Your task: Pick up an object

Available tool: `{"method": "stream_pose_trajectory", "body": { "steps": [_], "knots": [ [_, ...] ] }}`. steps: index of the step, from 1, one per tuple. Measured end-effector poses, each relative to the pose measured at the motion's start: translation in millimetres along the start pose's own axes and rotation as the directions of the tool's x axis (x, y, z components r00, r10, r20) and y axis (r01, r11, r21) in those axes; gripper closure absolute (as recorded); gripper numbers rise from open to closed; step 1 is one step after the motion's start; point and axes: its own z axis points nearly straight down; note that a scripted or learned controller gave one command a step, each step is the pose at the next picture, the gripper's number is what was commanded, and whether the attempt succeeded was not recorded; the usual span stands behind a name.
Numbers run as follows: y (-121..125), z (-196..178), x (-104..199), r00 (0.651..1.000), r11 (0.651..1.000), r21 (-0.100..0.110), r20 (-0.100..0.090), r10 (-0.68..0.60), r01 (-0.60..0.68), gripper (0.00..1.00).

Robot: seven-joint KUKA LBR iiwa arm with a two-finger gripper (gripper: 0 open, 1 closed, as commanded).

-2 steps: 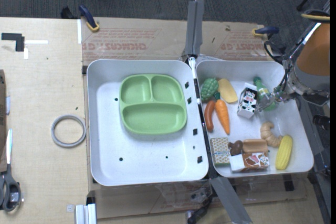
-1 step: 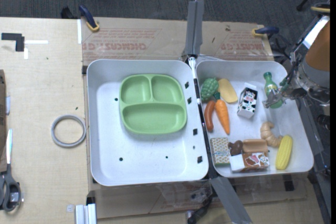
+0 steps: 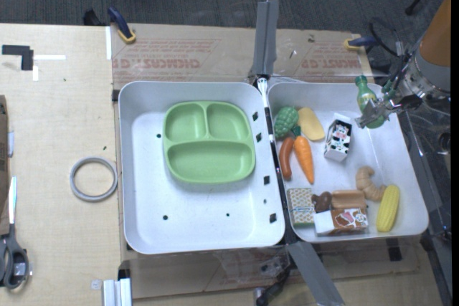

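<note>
The right bin [image 3: 401, 154] holds several toy foods: a broccoli [image 3: 285, 122], a pale yellow piece [image 3: 311, 124], a small milk carton [image 3: 338, 139], two carrots [image 3: 304, 158], a tan knobbly piece [image 3: 368, 183], a corn cob [image 3: 388, 208] and small boxes [image 3: 337, 215]. My gripper [image 3: 374, 115] hangs over the bin's far right corner, reaching in from the right. A small green bottle [image 3: 364, 91] sits right against the gripper's upper left side; whether it is gripped or just beside it is unclear.
A green divided plate [image 3: 209, 142] lies in the left bin [image 3: 143, 211]. On the bench to the left are a tape ring [image 3: 93, 178] and scissors [image 3: 13, 258]. A grey post [image 3: 266, 39] stands behind the divider between the bins.
</note>
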Motion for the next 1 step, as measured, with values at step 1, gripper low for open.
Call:
{"method": "stream_pose_trajectory", "body": {
  "steps": [1],
  "knots": [
    [36.3,-36.2,65.2,0.979,0.979,0.002,0.001,0.202,-0.202,1.0]
  ]
}}
